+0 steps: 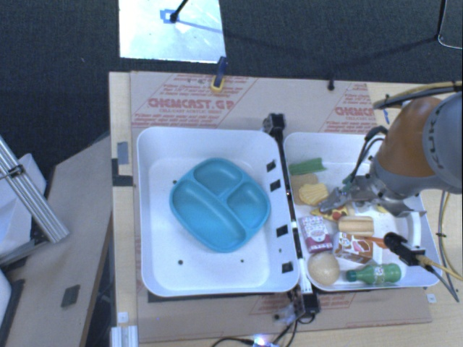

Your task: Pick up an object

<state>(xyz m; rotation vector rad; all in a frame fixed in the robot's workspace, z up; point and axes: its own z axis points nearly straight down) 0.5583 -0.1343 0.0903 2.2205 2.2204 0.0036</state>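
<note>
end effector [335, 202], grip state unclear, over right bin [329, 142]; green bottle [373, 273] lies left-right.

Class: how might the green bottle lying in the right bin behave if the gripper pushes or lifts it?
The bottle lies on its side, so a push would probably roll it. It looks smooth and round, so it may slip. It seems a small toy, likely light.

Dark carpet [58, 63] is covering the floor; a bright reflective panel [171, 19] is lying far; a bench [76, 215] is standing left.
</note>
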